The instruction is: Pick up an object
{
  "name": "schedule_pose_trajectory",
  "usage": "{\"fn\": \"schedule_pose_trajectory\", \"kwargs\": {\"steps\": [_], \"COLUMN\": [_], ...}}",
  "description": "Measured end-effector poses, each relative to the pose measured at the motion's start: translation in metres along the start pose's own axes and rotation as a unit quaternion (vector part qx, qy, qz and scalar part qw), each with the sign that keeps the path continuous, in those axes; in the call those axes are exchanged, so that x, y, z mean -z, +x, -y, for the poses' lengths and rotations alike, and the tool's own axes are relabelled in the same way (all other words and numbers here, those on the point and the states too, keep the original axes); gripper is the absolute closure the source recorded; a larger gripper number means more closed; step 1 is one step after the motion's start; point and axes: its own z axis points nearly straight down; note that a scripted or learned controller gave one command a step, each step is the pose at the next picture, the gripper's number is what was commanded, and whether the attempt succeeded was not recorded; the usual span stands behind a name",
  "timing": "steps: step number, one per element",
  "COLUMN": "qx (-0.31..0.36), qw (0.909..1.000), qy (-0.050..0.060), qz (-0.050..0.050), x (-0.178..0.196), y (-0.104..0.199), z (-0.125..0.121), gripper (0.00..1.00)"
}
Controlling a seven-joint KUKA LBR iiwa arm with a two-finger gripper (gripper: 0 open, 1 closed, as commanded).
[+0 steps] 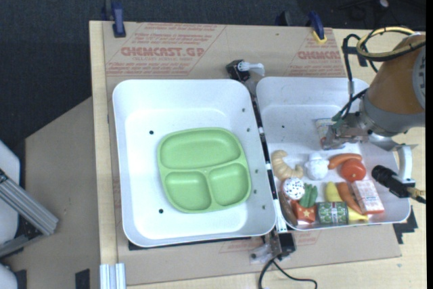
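- Bright, even overhead light; the white bins [135,166] nearly wash out
- Soft, short shadows under the green tray [203,169]
- Slightly soft focus, dark floor dim

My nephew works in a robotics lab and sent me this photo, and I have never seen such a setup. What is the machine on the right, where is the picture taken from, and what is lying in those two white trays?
The picture comes from one fixed camera above the bench, looking down at a slant. The grey and orange shape on the right is a robot arm; its gripper, the part meant to pick things up, hangs low over the right bin. I cannot tell whether it holds anything. That bin has a heap of small toy foods along its near edge, among them a red tomato, a white ball and a green can. The left bin holds a green divided plate. Both bins sit on a brown board clamped to the bench.
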Motion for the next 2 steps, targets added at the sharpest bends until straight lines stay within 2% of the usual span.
{"fn": "schedule_pose_trajectory", "kwargs": {"steps": [1,2], "qx": [0.000,0.002], "qw": [1.0000,0.9999], "qy": [0.001,0.010], "qz": [-0.001,-0.006], "x": [-0.001,-0.020], "y": [0.000,-0.009], "z": [0.001,-0.018], "gripper": [0.00,0.00]}}
